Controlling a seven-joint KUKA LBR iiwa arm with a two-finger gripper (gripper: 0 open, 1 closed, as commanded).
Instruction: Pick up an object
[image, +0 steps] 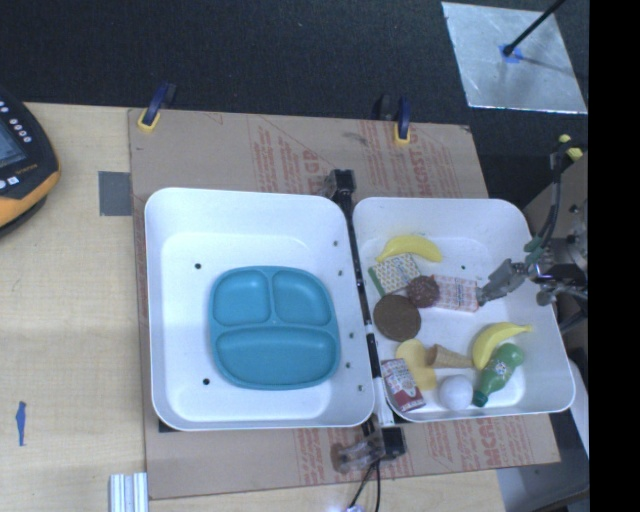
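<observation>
A white ball (455, 392) and a red-labelled packet (401, 385) were seen at the near edge of the right bin (545, 400), with a green bottle (497, 373) just to the right of the ball. Beside the bottle, a little farther off, a yellow banana (495, 338) was found, and an ice-cream cone (447, 355) lay to its left. A brown disc (397, 317) and a smaller dark cookie (423, 291) were placed near the bin's left wall, with a second banana (410, 247) at the far side. The gripper (497, 283) was positioned over the right part of this bin, above bare floor; nothing was seen between its fingers, and their spread could not be told. In the left bin (170, 300), a blue divided plate (272, 327) was set.
</observation>
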